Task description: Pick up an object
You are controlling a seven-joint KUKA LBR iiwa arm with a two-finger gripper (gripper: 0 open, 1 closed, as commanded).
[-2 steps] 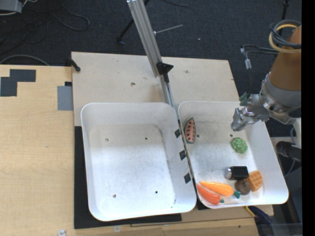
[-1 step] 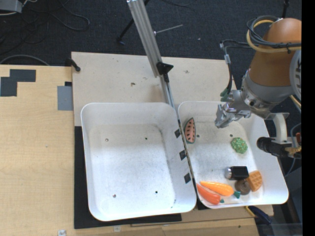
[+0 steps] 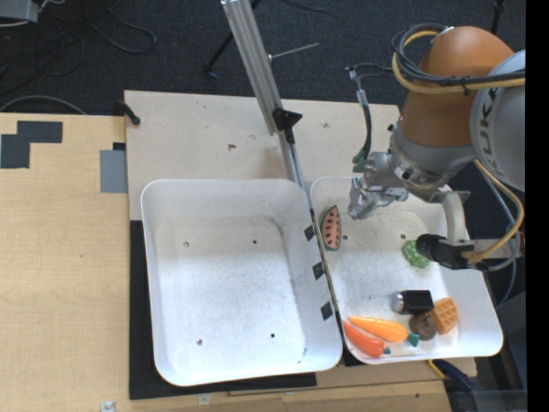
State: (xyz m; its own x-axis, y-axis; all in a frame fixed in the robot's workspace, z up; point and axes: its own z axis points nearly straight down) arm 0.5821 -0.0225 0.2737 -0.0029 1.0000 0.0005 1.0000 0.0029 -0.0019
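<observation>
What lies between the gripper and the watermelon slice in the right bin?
In the camera view, nothing: only bare white bin floor separates the gripper from the watermelon slice.

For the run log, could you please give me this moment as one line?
arm: over right bin | claw: above watermelon slice, nothing seen held | carrot: front of right bin

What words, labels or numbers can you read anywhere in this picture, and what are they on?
"UK": the letters that can be seen at the frame's right edge on the grey arm, cut off there.
Nothing else is readable: no text can be made out on the white bins, the toys or the black object.
</observation>
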